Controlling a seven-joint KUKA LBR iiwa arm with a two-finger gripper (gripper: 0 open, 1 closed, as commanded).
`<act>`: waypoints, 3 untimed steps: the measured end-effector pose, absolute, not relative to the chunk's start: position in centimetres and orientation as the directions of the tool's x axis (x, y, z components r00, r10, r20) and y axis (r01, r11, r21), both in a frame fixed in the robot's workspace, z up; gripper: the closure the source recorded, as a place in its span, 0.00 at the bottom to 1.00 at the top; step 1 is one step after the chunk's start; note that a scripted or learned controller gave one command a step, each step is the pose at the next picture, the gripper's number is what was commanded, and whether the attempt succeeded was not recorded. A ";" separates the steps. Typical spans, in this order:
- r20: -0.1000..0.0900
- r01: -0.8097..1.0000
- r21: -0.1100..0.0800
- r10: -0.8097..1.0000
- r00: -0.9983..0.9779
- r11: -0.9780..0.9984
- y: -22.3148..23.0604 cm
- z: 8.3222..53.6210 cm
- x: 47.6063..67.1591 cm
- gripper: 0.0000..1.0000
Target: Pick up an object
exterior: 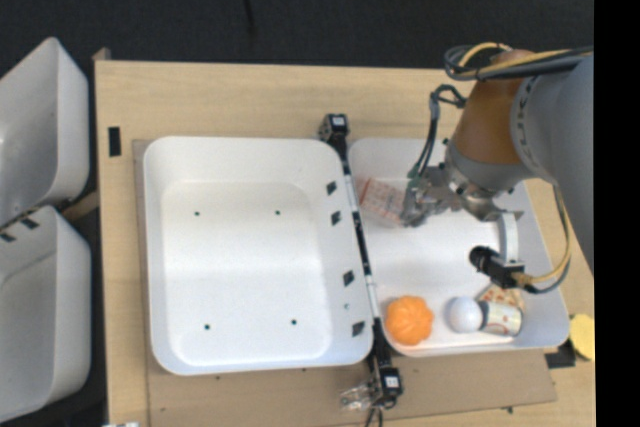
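The pick is not yet made, as far as this shows. The pincer (pixel 413 207) hangs low over the right bin (pixel 440 260), at its far-left part, just at or on a flat pinkish packet (pixel 380 198) lying beside the divider between the bins. Whether it is spread or pressed together I cannot tell; the tips are dark and blurred against the packet, and nothing is seen lifted clear of the bin floor. So the grasp and the lift both appear left to do.

Other candidates lie along the near edge of the right bin: an orange ball (pixel 409 319), a white ball (pixel 464 314) next to it, and a small patterned cup-like object (pixel 501 314) touching the white ball.

The left bin (pixel 160 245) sits alongside on the pale wooden counter (pixel 120 105). Beyond the counter's far edge the floor is dark.
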State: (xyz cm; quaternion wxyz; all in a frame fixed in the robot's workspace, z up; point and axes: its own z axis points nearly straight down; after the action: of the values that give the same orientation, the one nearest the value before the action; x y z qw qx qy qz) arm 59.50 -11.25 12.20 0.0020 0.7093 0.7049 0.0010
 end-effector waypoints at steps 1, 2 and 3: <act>-0.002 1.000 0.007 1.000 0.011 -0.011 -11.4 13.2 59.6 1.00; -0.002 1.000 0.009 1.000 0.014 -0.014 -11.5 14.2 59.6 1.00; -0.002 1.000 0.011 1.000 -0.003 0.003 -10.5 28.9 56.8 1.00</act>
State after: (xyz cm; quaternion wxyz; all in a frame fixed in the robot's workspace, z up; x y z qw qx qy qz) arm 56.80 -10.53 28.92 0.0047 0.7059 0.7083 0.0033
